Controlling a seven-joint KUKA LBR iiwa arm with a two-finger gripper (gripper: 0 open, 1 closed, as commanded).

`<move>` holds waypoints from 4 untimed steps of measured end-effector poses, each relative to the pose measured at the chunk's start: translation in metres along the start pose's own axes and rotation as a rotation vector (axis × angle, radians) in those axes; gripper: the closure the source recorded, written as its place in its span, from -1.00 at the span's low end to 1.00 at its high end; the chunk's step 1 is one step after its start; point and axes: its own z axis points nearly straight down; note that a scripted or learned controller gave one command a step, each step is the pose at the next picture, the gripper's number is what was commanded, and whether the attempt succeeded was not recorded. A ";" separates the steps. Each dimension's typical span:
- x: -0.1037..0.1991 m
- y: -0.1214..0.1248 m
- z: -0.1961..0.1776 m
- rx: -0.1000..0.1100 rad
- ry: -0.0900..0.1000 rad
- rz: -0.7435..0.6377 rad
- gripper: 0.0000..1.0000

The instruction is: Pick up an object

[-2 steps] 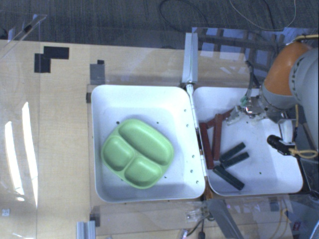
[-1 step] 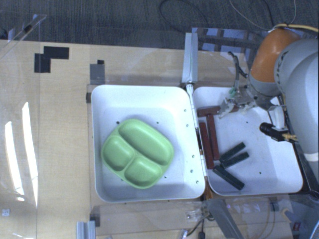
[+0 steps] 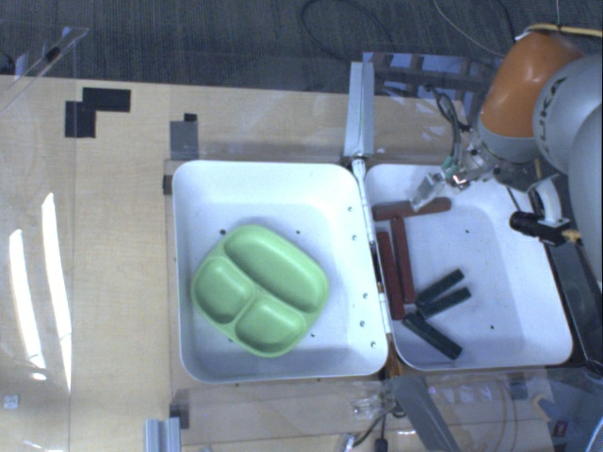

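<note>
Two shallow white bins sit side by side on a pale wooden tabletop, separated by a metal divider rail that runs back toward the far edge. The left bin holds a green divided plate with three compartments, lying slightly left of center and turned at an angle. The right bin holds several bars: brown sticks lie lengthwise along its left wall, another brown piece lies crosswise near the far left corner, and black bars rest toward the near middle, with one more black bar angled just in front of them. The arm, grey with an orange band, reaches in from the right, and its gripper hovers over the far left corner of the right bin, just above the crosswise brown piece; whether its fingers are parted or closed cannot be told from this angle. Black tape marks sit on the tabletop at far left, and glare streaks the surface there. Beyond the tabletop lies dark carpeted floor with loose black cables curling across it.
</note>
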 end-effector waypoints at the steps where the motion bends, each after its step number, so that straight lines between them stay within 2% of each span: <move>1: 0.004 0.003 0.021 0.007 -0.003 -0.078 -1.00; 2: 0.008 0.003 0.022 0.010 -0.015 -0.080 -1.00; 3: 0.007 0.007 0.006 -0.002 -0.025 -0.084 1.00; 4: 0.009 0.006 0.008 0.006 -0.017 -0.086 -1.00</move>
